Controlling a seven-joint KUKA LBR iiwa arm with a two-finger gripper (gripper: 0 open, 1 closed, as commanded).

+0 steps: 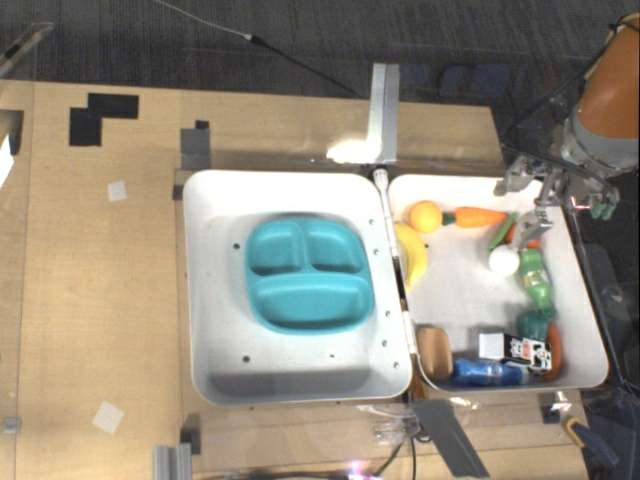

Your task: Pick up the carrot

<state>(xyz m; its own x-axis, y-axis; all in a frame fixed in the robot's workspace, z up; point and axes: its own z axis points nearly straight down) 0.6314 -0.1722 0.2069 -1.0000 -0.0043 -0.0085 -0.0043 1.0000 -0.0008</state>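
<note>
The carrot point(480, 217) lies flat near the far wall of the right bin point(590, 313), its orange body pointing right and its green stub towards a yellow round fruit point(424, 215). My gripper point(532, 190) hovers over the bin's far right corner, just right of the carrot's tip and slightly behind it. Its fingers point(515, 175) stand apart, open, with nothing between them. The arm's orange band point(612, 88) rises at the right edge.
A banana point(411, 252), a white ball point(502, 260), a green bottle point(534, 276) and a small red-orange piece point(526, 230) lie close to the carrot. Several more items crowd the near side. The left bin point(205, 298) holds a teal divided plate point(305, 271).
</note>
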